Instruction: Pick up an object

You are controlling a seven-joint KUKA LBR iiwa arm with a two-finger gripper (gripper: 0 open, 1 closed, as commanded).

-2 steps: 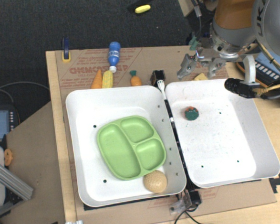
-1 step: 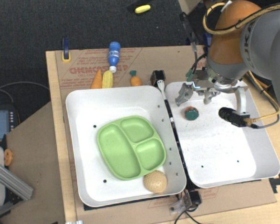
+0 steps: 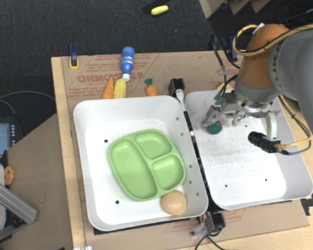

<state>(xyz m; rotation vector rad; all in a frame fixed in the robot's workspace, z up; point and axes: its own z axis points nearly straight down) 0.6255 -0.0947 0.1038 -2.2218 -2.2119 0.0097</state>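
My gripper (image 3: 216, 120) is low over the far left corner of the right bin (image 3: 256, 179). A small teal object (image 3: 214, 128) lies on the bin floor right at the gripper's tip, touching or nearly touching it. I cannot tell from here if it is held. In the left bin (image 3: 90, 169) a green divided plate (image 3: 146, 163) lies tilted in the middle. A round tan object (image 3: 173, 202) rests against the plate's near edge.
The grey arm with its orange band (image 3: 261, 61) hangs over the right bin's far side, with a black connector (image 3: 261, 140) and yellow cable below it. Behind the bins lie a blue-and-white bottle (image 3: 127, 62), a corn cob (image 3: 120, 88), two carrots (image 3: 108, 89) and a black item (image 3: 175, 85).
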